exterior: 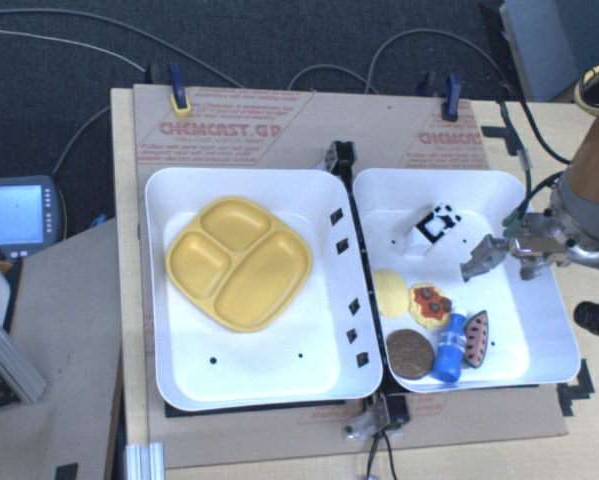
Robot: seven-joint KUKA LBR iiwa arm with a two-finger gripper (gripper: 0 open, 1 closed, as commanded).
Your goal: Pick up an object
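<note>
Several small objects lie at the front of the right bin (539,313): a pale yellow piece (390,291), a pizza-like piece with red spots (430,306), a round brown cookie (410,353), a blue bottle (449,349) and a dark pink slice (476,338). My gripper (504,265) hovers over the right half of that bin, behind and to the right of the cluster. It is open, and its fingers (479,258) have nothing between them.
A yellow divided plate (241,262) rests in the left bin (179,358). A black-and-white marker tag (438,224) lies at the back of the right bin. A black divider with clips (351,268) runs between the bins. Blue clamps (179,93) hold the board at the back.
</note>
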